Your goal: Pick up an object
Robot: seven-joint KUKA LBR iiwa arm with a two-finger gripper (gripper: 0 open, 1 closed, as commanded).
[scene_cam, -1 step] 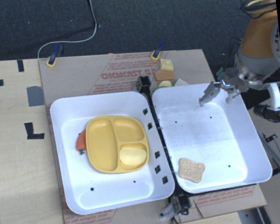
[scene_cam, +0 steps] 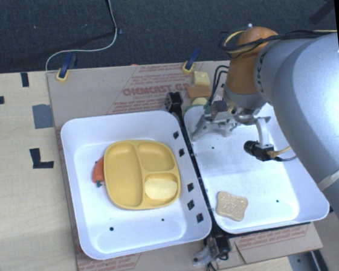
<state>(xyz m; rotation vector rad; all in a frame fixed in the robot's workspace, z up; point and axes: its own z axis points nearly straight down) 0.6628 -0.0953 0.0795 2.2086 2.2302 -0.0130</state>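
Down near the front of the right bin point(scene_cam: 287, 209) lies a tan cracker-like piece point(scene_cam: 232, 205), flat and on its own. Well apart, at the bin's far left corner, the gripper point(scene_cam: 207, 121) hangs low; its grip cannot be told. A tan block point(scene_cam: 199, 85) sits just beyond that corner. The left bin point(scene_cam: 84, 190) holds a yellow divided plate point(scene_cam: 140, 173) over an orange item point(scene_cam: 98, 170).
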